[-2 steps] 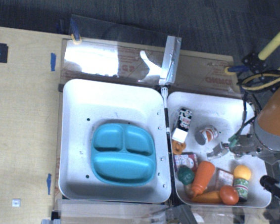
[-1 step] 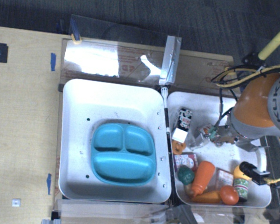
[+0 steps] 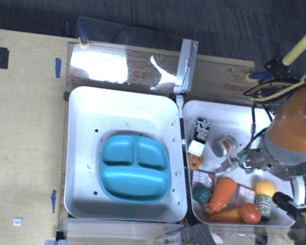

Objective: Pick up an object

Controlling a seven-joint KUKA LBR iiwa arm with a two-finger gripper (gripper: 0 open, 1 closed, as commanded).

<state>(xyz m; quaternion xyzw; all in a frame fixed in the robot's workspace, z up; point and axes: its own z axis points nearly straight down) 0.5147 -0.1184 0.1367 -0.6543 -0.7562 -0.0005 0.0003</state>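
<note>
The right bin (image 3: pixel 235 114) holds a heap of small play-food items. A black-and-white carton (image 3: pixel 201 130) and a white box (image 3: pixel 196 148) lie along its left wall, with a small orange piece (image 3: pixel 193 161) just below them. A silver can (image 3: pixel 225 145) lies near the middle. Toward the front are a carrot (image 3: pixel 222 193), a green item (image 3: pixel 201 194), a red tomato (image 3: pixel 250 212), a yellow lemon (image 3: pixel 264 188) and a small bottle (image 3: pixel 264 205). My gripper (image 3: pixel 235 161) hangs low over the bin, just right of the can and above the carrot. Nothing is seen held in it.
The left bin (image 3: pixel 89 112) bears a blue divided tray (image 3: pixel 135 167). A metal divider (image 3: pixel 186 68) rises between the bins at the back. The grey arm with its orange band (image 3: pixel 299 126) covers the right bin's right side, with cables (image 3: pixel 277 78) behind it.
</note>
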